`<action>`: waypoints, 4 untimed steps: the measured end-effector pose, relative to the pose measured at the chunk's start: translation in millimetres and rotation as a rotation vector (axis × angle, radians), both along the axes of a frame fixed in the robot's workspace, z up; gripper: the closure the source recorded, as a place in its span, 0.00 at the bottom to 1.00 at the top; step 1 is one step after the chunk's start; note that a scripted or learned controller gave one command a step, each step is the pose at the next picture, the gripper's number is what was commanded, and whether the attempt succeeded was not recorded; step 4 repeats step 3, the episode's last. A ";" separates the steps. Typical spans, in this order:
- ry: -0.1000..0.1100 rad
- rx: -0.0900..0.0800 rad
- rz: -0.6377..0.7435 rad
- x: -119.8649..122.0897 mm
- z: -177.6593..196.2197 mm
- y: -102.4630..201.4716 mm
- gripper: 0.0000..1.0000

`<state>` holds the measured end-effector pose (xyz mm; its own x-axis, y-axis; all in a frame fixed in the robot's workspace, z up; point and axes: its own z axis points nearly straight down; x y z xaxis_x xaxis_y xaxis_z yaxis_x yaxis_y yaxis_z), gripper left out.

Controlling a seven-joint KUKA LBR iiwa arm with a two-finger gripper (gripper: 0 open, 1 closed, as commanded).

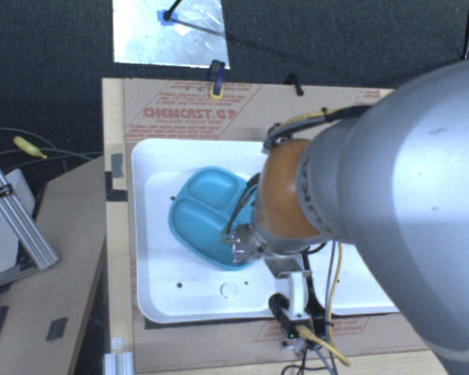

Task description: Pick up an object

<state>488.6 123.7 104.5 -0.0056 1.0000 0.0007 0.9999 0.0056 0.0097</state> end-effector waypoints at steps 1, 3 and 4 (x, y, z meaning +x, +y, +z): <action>0.004 0.000 -0.002 38.4 17.8 -0.8 1.00; 0.008 -0.001 -0.001 39.0 164.3 -12.7 0.00; 0.008 -0.001 -0.001 39.0 164.3 -12.7 0.00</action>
